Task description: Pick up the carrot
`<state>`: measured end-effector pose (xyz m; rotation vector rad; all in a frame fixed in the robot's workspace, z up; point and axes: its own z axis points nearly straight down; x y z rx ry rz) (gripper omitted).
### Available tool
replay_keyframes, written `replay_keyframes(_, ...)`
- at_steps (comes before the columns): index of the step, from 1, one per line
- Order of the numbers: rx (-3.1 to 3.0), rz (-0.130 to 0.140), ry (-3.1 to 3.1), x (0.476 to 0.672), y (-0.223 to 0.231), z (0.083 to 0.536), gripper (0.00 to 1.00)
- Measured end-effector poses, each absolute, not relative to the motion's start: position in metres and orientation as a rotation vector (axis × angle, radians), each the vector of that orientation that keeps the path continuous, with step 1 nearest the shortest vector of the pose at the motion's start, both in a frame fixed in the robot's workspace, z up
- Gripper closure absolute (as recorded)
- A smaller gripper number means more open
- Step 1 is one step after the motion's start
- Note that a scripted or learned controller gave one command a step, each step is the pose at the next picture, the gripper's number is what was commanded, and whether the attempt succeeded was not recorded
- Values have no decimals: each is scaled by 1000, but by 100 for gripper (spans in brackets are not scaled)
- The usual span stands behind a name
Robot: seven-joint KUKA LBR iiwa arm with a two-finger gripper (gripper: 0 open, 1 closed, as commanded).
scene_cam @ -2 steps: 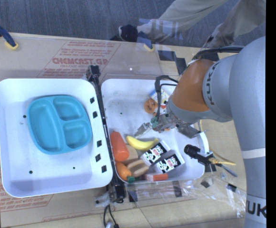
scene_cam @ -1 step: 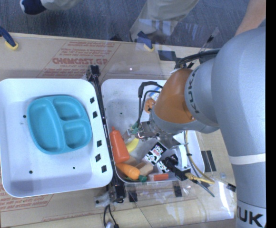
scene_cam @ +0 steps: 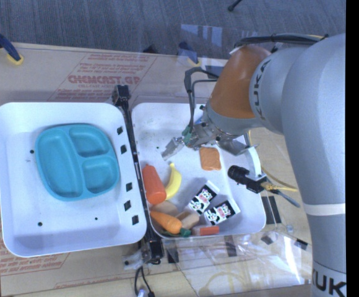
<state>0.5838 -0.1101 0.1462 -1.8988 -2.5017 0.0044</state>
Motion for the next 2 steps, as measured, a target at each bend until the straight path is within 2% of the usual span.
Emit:
replay_keyframes(1,-1613,12,-2707,538,-118,94,0)
replay_keyframes(2,-1446,-1,-2792,478,-73,195,0)
